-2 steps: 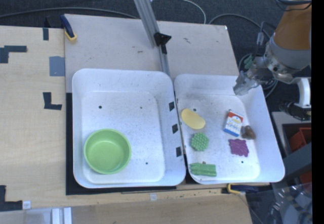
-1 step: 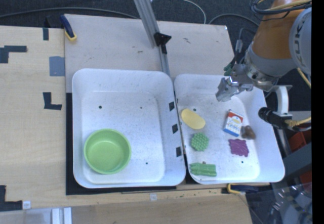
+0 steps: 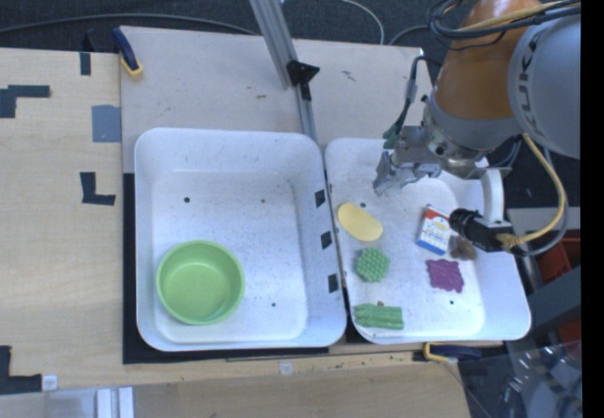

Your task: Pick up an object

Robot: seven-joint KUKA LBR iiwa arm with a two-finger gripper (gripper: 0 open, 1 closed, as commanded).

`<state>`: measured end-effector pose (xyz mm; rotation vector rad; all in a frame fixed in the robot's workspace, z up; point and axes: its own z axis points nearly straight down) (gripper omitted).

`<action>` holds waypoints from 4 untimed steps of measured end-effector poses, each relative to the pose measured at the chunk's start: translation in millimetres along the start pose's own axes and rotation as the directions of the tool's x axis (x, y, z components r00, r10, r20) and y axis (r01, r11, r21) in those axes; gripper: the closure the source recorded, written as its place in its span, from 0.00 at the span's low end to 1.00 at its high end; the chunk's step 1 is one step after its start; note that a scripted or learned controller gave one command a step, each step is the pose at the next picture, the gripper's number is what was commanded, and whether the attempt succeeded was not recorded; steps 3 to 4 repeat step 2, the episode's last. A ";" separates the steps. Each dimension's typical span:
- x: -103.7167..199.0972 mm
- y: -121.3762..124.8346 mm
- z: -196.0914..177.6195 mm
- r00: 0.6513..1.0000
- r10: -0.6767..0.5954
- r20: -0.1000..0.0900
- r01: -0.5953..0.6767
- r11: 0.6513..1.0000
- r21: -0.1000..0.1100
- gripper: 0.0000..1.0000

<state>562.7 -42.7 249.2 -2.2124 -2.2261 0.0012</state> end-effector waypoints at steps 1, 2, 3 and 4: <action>45.2 -13.5 1.2 1.000 0.000 0.001 0.000 1.000 0.001 1.00; 100.3 -35.1 3.2 1.000 -0.001 0.000 0.001 1.000 0.001 1.00; 100.3 -35.1 3.2 1.000 -0.001 0.000 0.001 1.000 0.001 1.00; 100.3 -35.1 3.2 1.000 -0.001 0.000 0.001 1.000 0.001 1.00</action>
